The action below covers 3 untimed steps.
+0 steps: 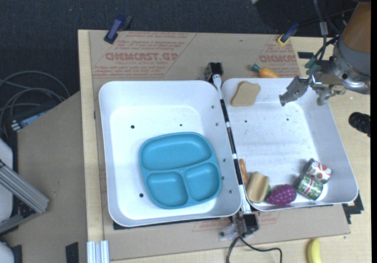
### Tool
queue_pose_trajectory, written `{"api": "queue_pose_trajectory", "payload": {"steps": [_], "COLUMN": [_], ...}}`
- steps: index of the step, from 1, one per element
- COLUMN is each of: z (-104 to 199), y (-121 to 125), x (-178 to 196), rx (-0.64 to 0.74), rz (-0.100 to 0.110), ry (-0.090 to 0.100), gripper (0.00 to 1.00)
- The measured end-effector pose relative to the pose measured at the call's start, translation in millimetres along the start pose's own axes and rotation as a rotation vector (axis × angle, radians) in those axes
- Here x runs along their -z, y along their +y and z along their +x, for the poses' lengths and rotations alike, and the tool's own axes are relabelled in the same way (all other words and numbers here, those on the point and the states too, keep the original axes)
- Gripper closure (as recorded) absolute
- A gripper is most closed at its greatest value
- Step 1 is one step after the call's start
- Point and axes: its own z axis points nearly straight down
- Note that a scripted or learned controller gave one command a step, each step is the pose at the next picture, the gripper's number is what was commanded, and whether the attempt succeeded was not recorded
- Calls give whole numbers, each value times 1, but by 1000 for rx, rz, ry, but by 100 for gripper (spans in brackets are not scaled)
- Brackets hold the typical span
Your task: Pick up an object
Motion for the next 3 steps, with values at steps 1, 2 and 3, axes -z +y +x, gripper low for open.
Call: {"api": "queue_pose_trajectory", "payload": {"steps": [1, 2, 3], "z": [32, 30, -54], "y": [68, 91, 93], "x": [-141, -189, -117], "rx": [1, 1, -2], "rz": [5, 4, -3], "ry": [1, 0, -4], "gripper": [0, 0, 0]}}
